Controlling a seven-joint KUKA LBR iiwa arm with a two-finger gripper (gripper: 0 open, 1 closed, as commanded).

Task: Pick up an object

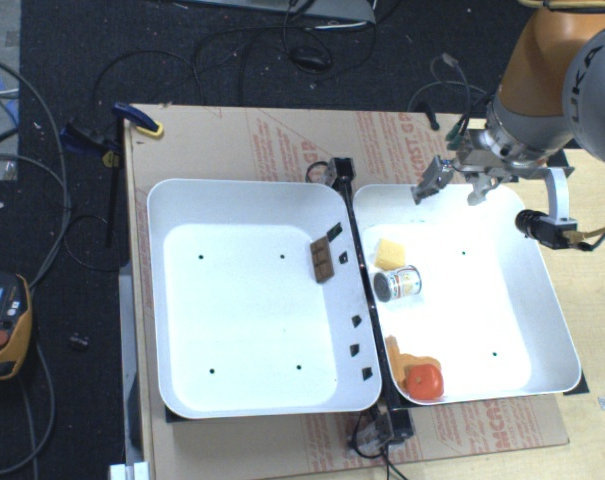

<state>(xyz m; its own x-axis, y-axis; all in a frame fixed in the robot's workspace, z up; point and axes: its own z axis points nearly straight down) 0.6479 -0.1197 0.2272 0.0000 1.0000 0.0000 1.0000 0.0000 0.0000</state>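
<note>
far left, off the bench, a yellow-and-black handheld unit (4,326) lies on the dark floor among loose cables. bench top is a brown board (282,133) with red lettering; a blue-and-yellow clamp (132,123) grips its far left corner. left bin (172,203), white and shallow, holds one thing: a small dark brown block (322,261) lying against the right wall, toward the far half, with a smaller dark piece (333,234) just beyond it near the rim. a black divider strip (354,268) runs between the two bins, with small black tabs along it. right bin (542,268) holds the rest, all bunched on its left side. a pale yellow block (389,254) sits near the left wall, about mid-depth. a small can (398,284), on its side, silver end facing left, lies just near of the yellow block, touching or almost touching it; cannot tell which. well nearer, in the near left corner of that bin, an orange piece (406,361) leans along the wall and a red round fruit-like object (424,380) sits against it. gripper (454,186) hangs over the far edge of the right bin, apart from every object, nothing between its fingers; the two fingers (428,184) stand spread wide. grey arm with orange band (542,53) comes in from far right. a black fitting (538,226) with cable hangs off the wrist over the bin's right rim.
</note>
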